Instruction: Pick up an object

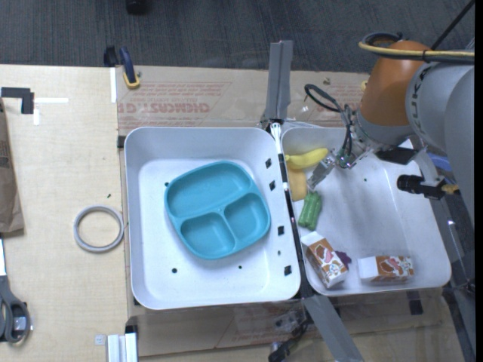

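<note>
At the far left, on the pale wooden tabletop (pixel 60 164), lies a thin grey ring (pixel 99 228), well apart from the bins, with free room all around it. Next comes the left bin (pixel 143 202), shallow, white and smooth, with rounded corners. In it rests a turquoise divided plate (pixel 217 210), of plastic by its look, with three compartments; white floor stays open around the plate on every side.

The right bin (pixel 423 240) touches the left one along the middle edge. Close to this edge lie a yellow banana (pixel 306 158) at the top, a yellow block (pixel 296 183) below it, and then a green oblong thing (pixel 310 210), slightly tilted. Near the front wall stand two small cartons, one brown and white (pixel 326 261) beside the left corner, the other (pixel 386 268) further right. The middle of this bin is open.

The pincer (pixel 326 169) hangs just beside the banana's right end, pointing down-left; whether its fingers are spread or pressed together I cannot tell. Behind it rises the grey arm (pixel 445 96) with its round orange band (pixel 392 89).
</note>
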### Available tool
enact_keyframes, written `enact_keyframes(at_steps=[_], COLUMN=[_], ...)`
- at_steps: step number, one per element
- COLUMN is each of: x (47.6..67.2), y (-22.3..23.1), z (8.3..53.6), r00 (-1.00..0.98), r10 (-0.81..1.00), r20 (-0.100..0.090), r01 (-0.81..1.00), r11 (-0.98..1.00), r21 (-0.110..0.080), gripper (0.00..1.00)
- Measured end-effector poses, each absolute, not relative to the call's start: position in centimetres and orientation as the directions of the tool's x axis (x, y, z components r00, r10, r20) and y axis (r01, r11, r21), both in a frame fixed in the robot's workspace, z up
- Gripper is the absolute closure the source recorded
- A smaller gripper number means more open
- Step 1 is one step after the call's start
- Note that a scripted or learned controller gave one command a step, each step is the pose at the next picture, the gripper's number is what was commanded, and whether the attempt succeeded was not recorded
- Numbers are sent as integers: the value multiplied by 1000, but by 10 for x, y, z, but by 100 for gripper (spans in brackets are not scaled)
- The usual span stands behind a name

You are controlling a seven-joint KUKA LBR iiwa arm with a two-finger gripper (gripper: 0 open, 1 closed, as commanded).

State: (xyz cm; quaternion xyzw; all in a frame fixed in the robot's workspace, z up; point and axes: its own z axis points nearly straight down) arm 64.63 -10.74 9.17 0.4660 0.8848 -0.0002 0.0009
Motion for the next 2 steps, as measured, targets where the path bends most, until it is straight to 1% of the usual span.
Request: enact_keyframes(at_steps=[1, 2], x=[660, 604], y=[-42, -63], z=[192, 193], r00=[-774, -882], r10=[633, 472], r20=[-3, -2], r01=[633, 472], r11=[774, 882], r21=[1, 1], gripper=[0, 0])
